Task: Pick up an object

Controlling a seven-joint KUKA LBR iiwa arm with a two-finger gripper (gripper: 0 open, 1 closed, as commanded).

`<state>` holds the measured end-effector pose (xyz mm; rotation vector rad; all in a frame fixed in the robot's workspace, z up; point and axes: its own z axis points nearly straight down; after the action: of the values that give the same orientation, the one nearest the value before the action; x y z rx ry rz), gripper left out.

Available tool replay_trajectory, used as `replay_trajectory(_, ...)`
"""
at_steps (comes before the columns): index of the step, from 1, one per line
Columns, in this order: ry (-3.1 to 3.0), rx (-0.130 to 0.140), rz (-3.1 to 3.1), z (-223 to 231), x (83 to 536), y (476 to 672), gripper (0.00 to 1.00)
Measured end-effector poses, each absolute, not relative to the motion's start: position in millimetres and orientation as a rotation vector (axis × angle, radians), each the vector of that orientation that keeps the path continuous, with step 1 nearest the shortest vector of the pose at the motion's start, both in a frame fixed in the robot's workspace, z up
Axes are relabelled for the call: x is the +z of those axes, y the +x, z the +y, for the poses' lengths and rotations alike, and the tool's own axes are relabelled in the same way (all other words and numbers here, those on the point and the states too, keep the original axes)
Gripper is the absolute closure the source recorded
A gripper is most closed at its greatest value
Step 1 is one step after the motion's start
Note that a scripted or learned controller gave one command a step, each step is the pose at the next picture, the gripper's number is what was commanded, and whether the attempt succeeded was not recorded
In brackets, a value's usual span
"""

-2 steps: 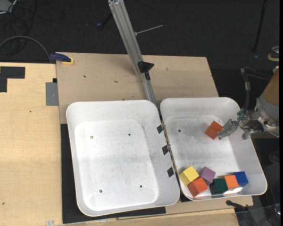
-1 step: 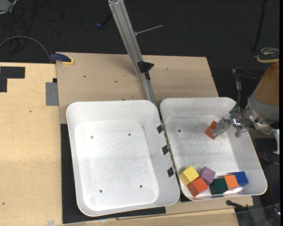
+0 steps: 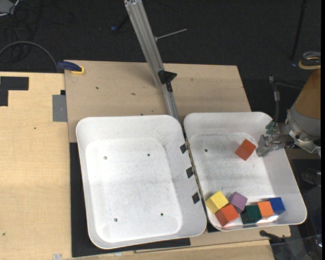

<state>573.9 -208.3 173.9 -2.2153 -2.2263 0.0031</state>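
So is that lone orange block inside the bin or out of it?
Inside. The orange block lies on the floor of the right bin, apart from the cluster of blocks at its near edge, beside the pincer.

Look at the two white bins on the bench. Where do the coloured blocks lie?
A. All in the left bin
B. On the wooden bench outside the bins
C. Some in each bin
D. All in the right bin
D: an orange block sits alone near the claw in the right bin, and the other blocks, such as the yellow block, cluster at that bin's near edge.
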Motion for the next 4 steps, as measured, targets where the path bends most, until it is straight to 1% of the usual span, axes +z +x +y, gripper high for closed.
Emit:
replay_trajectory(1,-2.221,0.0,-2.218,-205,93,546.4,1.0)
replay_trajectory(2,-2.226,-0.005,-2.224,-206,93,532.1,1.0)
replay_trajectory(3,-2.212,-0.005,-2.228,-90,194,487.0,1.0)
replay_trajectory(4,-2.22,0.003,-2.216,-95,200,486.9,1.0)
